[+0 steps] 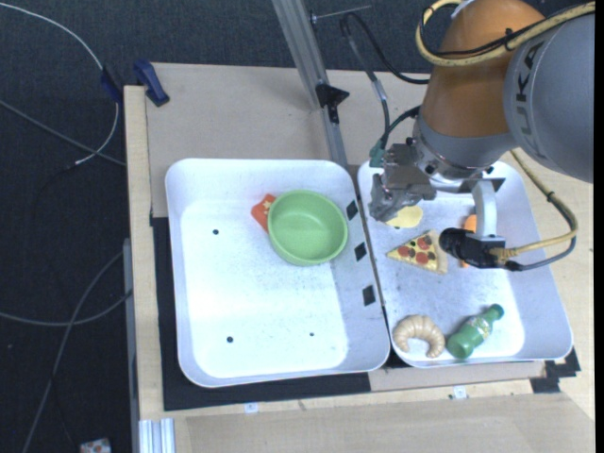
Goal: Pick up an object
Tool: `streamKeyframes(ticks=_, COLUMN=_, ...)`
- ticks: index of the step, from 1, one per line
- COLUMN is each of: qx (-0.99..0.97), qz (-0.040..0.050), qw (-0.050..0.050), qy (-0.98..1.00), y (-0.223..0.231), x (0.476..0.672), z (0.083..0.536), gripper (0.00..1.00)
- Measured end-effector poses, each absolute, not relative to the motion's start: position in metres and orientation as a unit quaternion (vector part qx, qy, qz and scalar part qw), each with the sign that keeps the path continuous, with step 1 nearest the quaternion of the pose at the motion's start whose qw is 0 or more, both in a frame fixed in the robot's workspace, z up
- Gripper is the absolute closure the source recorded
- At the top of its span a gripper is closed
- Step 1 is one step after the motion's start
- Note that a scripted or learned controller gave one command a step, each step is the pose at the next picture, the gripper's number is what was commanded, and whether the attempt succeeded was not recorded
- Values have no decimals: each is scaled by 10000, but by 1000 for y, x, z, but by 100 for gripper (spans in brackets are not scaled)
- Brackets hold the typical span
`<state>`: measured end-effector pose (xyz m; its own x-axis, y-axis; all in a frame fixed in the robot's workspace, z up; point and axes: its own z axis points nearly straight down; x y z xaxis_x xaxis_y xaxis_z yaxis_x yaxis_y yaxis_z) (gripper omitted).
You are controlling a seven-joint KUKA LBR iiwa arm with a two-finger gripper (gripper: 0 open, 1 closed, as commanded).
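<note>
My gripper (394,202) hangs low over the back left part of the right bin (543,291), right above a pale yellow piece (410,218) that peeks out beside it. A pizza slice toy (419,251) lies just in front of it. Near the bin's front edge lie a croissant (420,334) and a green bottle (473,333). An orange item (469,223) is partly hidden behind the arm's black cable fitting. In the left bin (217,291) sits a green bowl (306,226) with a red-orange piece (261,209) tucked at its left rim.
A slanted metal pole (307,55) rises behind the bins. A blue clamp (149,83) sits at the bench's back left corner. The arm's big orange and grey body (491,74) overhangs the right bin's back half.
</note>
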<state>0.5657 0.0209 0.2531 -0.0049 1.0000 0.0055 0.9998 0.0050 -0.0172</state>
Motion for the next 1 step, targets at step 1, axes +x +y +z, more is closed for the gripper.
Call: streamKeyframes(ticks=1, qx=-7052, qz=56, qw=89, qy=-7089, y=72, x=538, z=237, gripper=100)
